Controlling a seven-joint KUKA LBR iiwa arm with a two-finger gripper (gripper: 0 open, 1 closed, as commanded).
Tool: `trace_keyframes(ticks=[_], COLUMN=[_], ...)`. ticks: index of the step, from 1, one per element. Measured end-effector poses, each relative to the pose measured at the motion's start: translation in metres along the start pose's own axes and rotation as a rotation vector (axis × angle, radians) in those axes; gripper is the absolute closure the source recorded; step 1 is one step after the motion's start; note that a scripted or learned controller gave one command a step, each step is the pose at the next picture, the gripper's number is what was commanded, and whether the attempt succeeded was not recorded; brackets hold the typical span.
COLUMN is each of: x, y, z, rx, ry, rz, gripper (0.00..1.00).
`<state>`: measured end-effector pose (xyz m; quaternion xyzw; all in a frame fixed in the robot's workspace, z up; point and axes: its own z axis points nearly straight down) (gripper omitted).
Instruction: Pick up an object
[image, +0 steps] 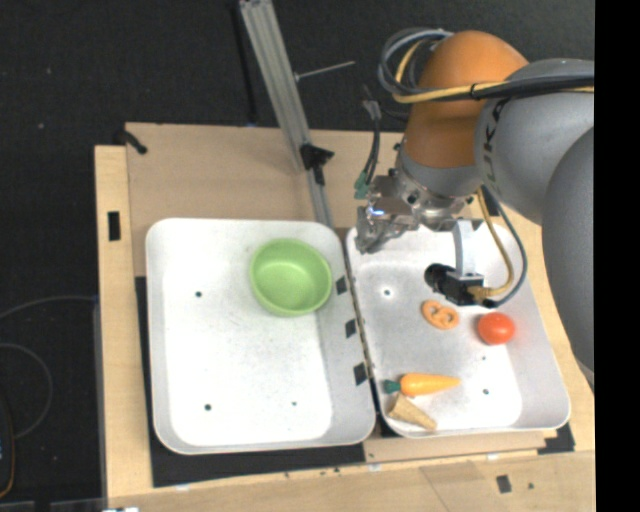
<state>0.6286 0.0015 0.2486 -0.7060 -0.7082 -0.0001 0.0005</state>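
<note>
Objects for pickup lie in right bin (540, 400), all below and right of gripper (372, 232); none between its fingers.

Right bin, shallow white w/ speckled floor, holds: carrot (430, 383), tapered orange w/ green stub, lower centre of frame; pale tan wedge (412, 411) touching bin's front rim just under carrot; small round orange pretzel-like piece (439, 315); glossy red-orange tomato (495, 328) just right of it; all look like smooth plastic toys. Left bin (200, 400), same white, holds round lime-green bowl (291, 277), smooth, upright, near its upper right corner. Gripper, metallic grey, hangs over upper left corner of right bin, near divide btwn bins; pretzel piece nearest, well apart from it; carrot and wedge farther down. Can't tell whether fingers are apart or together. Arm's orange band (455, 110) sits above, upper right of frame; black cables loop down beside it.
</note>
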Motion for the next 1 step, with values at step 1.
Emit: trace_keyframes(ticks=[1], x=[0.0486], y=[-0.0065], z=[-0.0087], rx=[-0.004], ry=[0.0], rz=[0.0], gripper=[1.0])
